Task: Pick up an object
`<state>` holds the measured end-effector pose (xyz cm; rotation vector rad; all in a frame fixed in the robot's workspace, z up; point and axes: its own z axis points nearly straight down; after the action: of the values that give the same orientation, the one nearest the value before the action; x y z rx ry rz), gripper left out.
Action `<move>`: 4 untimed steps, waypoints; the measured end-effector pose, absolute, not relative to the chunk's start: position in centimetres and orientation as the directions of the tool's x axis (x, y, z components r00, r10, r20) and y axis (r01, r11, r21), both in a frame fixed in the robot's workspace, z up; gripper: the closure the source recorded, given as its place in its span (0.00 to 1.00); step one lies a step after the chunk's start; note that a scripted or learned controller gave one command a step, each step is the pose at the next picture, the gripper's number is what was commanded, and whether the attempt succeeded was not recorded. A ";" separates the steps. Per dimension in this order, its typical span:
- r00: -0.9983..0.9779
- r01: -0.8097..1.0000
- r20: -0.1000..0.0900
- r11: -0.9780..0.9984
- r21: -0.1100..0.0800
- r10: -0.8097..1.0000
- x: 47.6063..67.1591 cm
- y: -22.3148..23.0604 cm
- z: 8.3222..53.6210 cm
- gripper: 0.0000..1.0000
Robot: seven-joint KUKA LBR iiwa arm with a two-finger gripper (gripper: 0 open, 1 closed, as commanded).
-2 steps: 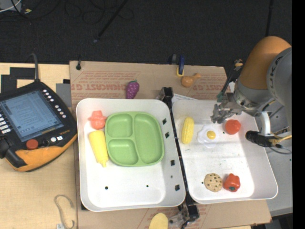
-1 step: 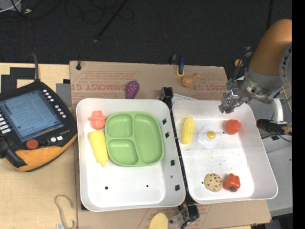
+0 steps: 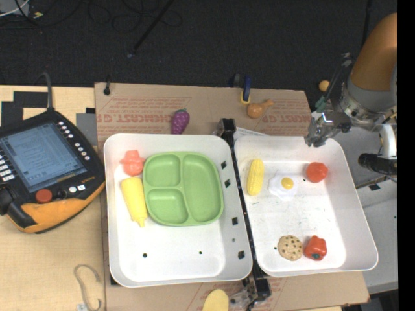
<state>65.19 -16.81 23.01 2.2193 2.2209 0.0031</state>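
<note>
Red tomato (image 3: pixel 316 172) is probably the closest pickable thing, sitting in the right bin (image 3: pixel 353 193) near its far right corner, with a fried egg (image 3: pixel 284 185) just beside it toward the middle and a corn cob (image 3: pixel 255 177) by the bin's left wall. Down at the near edge of that bin there's a cookie (image 3: pixel 290 247) touching or almost touching a red pepper (image 3: pixel 315 247). The gripper (image 3: pixel 316 137) hangs over the far right corner of the right bin, right at the rim, nothing between its fingers as far as I can see, though honestly I can't tell if they're spread or closed. Left bin (image 3: pixel 168 264) has a green divided plate (image 3: pixel 182 188) in the far half, a yellow bottle-shaped toy (image 3: pixel 134 199) along its left side and a pink toy (image 3: pixel 131 162) in the far left corner. On the cardboard behind the bins: purple grapes (image 3: pixel 179 121) and a small orange toy (image 3: pixel 257 108).
</note>
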 end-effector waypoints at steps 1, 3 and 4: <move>-0.002 1.000 0.002 0.002 -0.004 1.000 63.7 -12.1 21.9 1.00; -0.003 1.000 0.002 0.003 -0.004 1.000 61.4 -1.9 22.2 1.00; -0.002 1.000 0.002 0.002 -0.006 1.000 59.4 1.9 21.7 1.00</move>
<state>59.36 1.94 21.65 2.2231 2.2271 -0.0040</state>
